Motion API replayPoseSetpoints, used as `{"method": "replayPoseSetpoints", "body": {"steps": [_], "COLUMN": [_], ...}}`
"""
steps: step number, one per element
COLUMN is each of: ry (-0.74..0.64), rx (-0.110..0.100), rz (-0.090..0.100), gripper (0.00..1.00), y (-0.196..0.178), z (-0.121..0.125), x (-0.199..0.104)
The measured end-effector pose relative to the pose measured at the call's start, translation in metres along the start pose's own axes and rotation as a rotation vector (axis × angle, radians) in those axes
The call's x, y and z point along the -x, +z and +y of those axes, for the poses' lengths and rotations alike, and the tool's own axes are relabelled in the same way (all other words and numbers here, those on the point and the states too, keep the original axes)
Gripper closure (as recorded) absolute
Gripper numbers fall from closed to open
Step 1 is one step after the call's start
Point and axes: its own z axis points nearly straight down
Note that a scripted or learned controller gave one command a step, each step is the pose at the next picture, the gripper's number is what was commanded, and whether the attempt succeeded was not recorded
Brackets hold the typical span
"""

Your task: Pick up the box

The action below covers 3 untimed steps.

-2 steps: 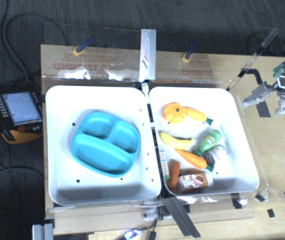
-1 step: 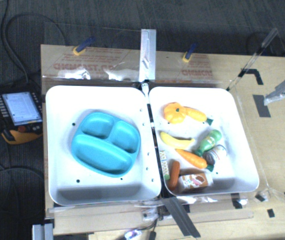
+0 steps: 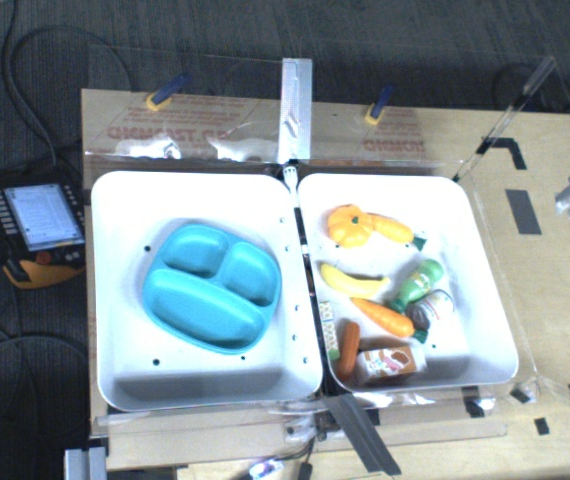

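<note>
While the left bin holds just a blue tray with three dips, the right bin is full of toy food. The box lies flat by the front edge of the right bin, near its front left corner. A small brown sausage stands just left of the box. A carrot lies just behind the box. A can and a green bottle sit by the carrot. A banana and an orange pumpkin lie farther back. A pale blurry bit pokes in at the tabletop's right edge, well apart from the box. I cannot tell if it is the gripper, or if it is wide or narrow.
</note>
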Motion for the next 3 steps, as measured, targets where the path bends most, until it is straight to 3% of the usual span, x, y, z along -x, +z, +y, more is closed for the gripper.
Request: {"method": "replayPoseSetpoints", "body": {"steps": [1,2,3], "ry": [-0.001,-0.276,-0.236], "rx": [-0.006,0.006,0.004], "rz": [-0.004,0.006,0.010], "gripper": [1.00,1.00,1.00], "y": [-0.007,0.044,0.287], "z": [0.002,-0.019,-0.014], "x": [0.000,-0.034,-0.013]}}
